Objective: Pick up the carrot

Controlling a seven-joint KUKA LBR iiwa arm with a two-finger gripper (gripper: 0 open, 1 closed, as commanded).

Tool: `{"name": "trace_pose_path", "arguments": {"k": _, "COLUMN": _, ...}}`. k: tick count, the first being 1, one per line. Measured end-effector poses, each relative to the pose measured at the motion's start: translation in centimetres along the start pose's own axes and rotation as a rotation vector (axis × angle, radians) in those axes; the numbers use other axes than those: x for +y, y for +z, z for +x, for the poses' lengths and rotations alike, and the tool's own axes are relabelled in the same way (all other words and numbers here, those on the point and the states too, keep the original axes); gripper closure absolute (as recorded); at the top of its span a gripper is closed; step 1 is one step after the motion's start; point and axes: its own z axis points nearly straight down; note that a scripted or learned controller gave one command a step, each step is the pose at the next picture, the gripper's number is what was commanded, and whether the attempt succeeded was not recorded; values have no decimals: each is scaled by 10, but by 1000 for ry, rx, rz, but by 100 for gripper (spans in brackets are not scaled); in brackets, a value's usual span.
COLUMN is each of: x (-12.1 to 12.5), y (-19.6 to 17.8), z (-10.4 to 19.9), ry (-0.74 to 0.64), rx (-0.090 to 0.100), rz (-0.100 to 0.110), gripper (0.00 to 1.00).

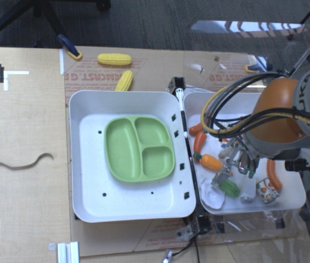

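I see the carrot (210, 161) lying free in the right bin (292, 199), near its left wall. My hand (227, 169) hangs just right of the carrot, low over it, presumably positioned for a grasp. I cannot tell the hand's state; cables obscure it. Left bin (83, 147) carries a green tray (140, 148).

single fixed camera above bench (23, 125), looking down at slant, both bins (83, 147) visible.
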Motion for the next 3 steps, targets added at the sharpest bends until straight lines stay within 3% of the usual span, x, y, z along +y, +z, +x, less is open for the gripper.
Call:
{"name": "trace_pose_path", "arguments": {"k": 1, "x": -12, "y": 0, "z": 20, "ry": 498, "rx": 2, "rz": 2, "gripper": 0}}
{"name": "trace_pose_path", "arguments": {"k": 2, "x": -9, "y": 0, "z": -21, "ry": 816, "rx": 0, "rz": 2, "gripper": 0}}
{"name": "trace_pose_path", "arguments": {"k": 3, "x": -9, "y": -9, "z": -22, "ry": 812, "rx": -1, "rz": 4, "gripper": 100}}
